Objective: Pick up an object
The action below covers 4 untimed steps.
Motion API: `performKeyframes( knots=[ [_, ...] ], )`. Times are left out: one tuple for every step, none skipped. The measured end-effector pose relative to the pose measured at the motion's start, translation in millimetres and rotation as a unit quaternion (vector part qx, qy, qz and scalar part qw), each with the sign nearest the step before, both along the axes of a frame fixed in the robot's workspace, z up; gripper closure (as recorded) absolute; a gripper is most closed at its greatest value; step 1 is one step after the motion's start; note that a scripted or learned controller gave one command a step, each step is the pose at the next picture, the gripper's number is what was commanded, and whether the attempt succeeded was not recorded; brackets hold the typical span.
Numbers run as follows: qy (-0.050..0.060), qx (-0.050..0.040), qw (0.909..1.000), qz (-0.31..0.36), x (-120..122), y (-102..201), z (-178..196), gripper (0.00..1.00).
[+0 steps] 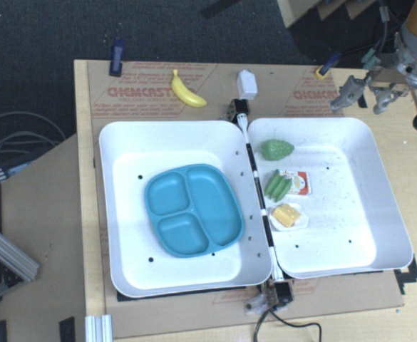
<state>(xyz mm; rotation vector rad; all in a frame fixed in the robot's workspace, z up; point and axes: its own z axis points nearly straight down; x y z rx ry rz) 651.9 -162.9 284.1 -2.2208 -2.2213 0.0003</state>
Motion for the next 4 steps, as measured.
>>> performKeyframes(
  knots=[
    [0.0,0.0001,1.0,0.0,-28,33,-200,0.0],
    [0.001,0.0006,1.0,0.0,-57,47,-200,0.0],
    [0.001,0.0007,1.0,0.0,-68,66,-199,0.0],
    [0.0,0.0004,1.0,0.0,-67,66,-190,1.0]
  ],
)
